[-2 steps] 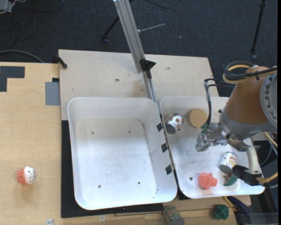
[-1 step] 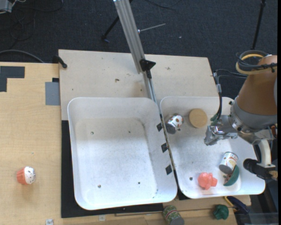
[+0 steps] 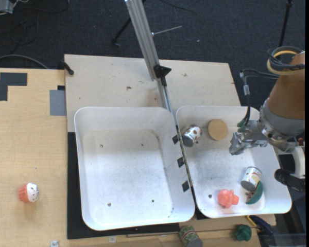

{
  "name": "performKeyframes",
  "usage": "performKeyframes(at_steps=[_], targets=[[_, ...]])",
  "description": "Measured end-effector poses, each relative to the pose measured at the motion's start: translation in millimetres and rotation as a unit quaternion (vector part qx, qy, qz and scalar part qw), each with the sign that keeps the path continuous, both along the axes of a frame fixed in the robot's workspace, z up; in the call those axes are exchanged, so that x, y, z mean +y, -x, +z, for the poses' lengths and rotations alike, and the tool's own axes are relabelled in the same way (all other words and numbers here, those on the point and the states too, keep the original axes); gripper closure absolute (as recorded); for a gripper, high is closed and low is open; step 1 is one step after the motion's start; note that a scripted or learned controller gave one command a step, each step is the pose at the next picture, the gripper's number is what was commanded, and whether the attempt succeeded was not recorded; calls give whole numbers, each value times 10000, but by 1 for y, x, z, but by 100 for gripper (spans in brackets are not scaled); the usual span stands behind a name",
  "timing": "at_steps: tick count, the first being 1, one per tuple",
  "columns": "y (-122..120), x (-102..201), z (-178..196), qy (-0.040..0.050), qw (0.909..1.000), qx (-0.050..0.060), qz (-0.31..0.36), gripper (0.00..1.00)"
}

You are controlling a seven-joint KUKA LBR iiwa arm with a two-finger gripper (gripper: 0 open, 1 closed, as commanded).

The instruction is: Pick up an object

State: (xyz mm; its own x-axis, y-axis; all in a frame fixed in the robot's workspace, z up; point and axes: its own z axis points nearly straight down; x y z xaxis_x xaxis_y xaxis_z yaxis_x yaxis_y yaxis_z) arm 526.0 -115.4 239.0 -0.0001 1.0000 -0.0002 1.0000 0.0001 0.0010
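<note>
The worktop [image 3: 113, 86] holds two white bins, and the left bin [image 3: 123, 169], the biggest thing in the middle of the frame, has nothing for the arm to take. The right bin [image 3: 224, 163] has all the things to pick. The arm [image 3: 288, 96] comes in from the right edge, and its gripper [image 3: 238, 147] hangs low in the right bin with nothing between its fingers; I cannot tell if the fingers are open or shut. The closest thing is the round tan disc [image 3: 217, 129], up and to the left of the gripper, near the bin's top wall. That disc looks flat, so the fingers may slide off it or just push it against the wall. The small can [image 3: 251, 178] lies lower right, touching a green toy [image 3: 256, 194], so a grab there may catch both or knock one away. The pink toy [image 3: 227, 198] sits near the bottom wall, where the fingers could bump the rim. A little silver and red toy [image 3: 191, 134] sits tight by the wall between the bins, hard to reach around. An orange toy [image 3: 28, 193] lies far off at lower left.
</note>
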Motion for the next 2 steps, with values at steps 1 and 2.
performKeyframes(at_steps=[1,2], targets=[[-22,50,8,-9,10000,9,23,100],[-41,96,-8,-9,10000,19,17,100]])
